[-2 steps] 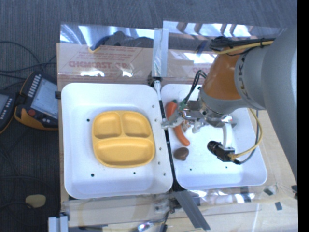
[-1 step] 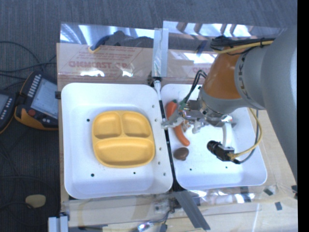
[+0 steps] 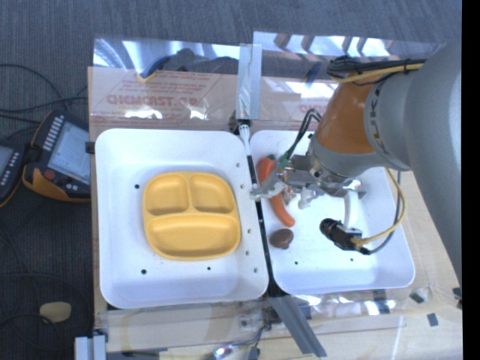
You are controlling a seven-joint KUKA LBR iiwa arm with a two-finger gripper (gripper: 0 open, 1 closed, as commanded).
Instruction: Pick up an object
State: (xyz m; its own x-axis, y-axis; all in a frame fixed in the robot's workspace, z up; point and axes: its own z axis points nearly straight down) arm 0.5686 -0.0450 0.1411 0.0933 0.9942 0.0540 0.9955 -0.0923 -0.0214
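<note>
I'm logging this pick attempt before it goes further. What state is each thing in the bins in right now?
yellow divided plate: upright, lying flat in the left bin.
orange carrot: lying in the right bin near its left wall, partly under the gripper.
brown round object: resting on the right bin's floor, apart from the carrot.
gripper: low over the carrot; whether it grips cannot be told.
</note>
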